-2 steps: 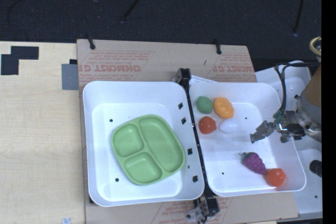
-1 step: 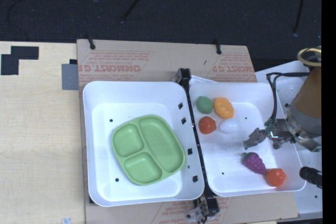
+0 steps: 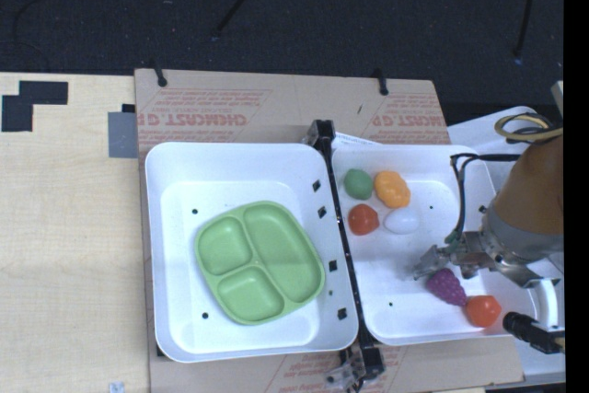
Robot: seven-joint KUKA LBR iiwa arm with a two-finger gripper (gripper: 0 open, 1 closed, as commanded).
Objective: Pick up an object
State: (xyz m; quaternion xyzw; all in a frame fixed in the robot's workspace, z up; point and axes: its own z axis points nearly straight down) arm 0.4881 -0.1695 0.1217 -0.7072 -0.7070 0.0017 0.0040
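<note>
1. We see the left bin (image 3: 175, 189) holding a green divided plate (image 3: 259, 263).
2. The right bin (image 3: 405, 327) holds green (image 3: 358, 184), orange (image 3: 392, 189), red (image 3: 363, 219), white (image 3: 400, 222), purple (image 3: 446, 286) and orange-red (image 3: 483, 311) toys.
3. The gripper (image 3: 440, 263) sits just above the purple toy; we cannot tell its state.

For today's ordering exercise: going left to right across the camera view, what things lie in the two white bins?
Green divided plate → green ball → orange piece → purple grape bunch → red-orange ball. The red ball and white egg-like piece overlap others in column, so they are left out.
</note>
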